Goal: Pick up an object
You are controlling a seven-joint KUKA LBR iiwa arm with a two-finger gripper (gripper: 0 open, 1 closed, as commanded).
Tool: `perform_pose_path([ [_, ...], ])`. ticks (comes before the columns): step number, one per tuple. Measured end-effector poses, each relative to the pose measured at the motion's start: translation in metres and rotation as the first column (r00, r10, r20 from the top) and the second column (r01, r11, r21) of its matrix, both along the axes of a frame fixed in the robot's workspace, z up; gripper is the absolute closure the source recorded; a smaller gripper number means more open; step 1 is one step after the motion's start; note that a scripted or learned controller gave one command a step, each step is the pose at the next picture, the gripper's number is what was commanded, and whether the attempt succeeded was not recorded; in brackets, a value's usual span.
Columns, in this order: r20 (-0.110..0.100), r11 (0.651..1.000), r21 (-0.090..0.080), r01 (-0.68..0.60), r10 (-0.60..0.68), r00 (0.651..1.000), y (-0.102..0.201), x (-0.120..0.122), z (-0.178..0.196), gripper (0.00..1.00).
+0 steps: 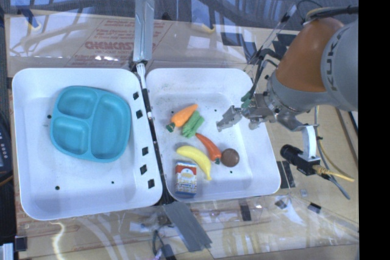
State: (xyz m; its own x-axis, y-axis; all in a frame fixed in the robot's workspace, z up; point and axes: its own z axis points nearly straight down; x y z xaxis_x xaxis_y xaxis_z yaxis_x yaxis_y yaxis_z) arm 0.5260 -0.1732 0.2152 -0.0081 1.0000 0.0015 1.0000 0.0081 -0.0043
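In the camera view the gripper (224, 122) hangs over the right bin (256, 176), above bare floor just right of the carrot (183, 116) and green pod (193, 125); whether its jaws are spread or pressed together cannot be told. Nothing is lifted: the red pepper (208, 145), banana (195, 159), brown ball (230, 157) and small carton (186, 178) lie in the bin, so the pick seems ahead.
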Motion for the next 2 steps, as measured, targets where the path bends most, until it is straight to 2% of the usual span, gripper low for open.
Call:
perform_pose_path([
  [1, 0.000, 0.998, -0.001, 0.067, -0.067, 0.998, 0.0429, -0.0057, -0.1210, 0.00],
  [2, -0.003, 0.998, -0.001, 0.065, -0.065, 0.998, 0.0422, -0.0061, -0.1120, 1.00],
])
